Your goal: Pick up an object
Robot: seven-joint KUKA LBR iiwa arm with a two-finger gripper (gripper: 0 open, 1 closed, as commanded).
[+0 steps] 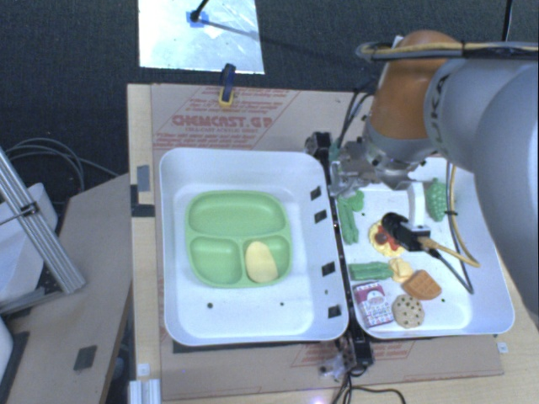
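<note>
My gripper hangs over the far left corner of the right bin, close to the wall between the two bins. Just beneath it lies a green leafy toy. Nothing can be seen held in the gripper. Lying in this bin are a green pickle, a green pod, a red and yellow piece, a small yellow piece, an orange waffle, a cookie and a red packet.
The left bin holds a green divided plate with a yellow potato-like toy in its near right compartment. The grey arm with its orange band covers the far right of the bench.
</note>
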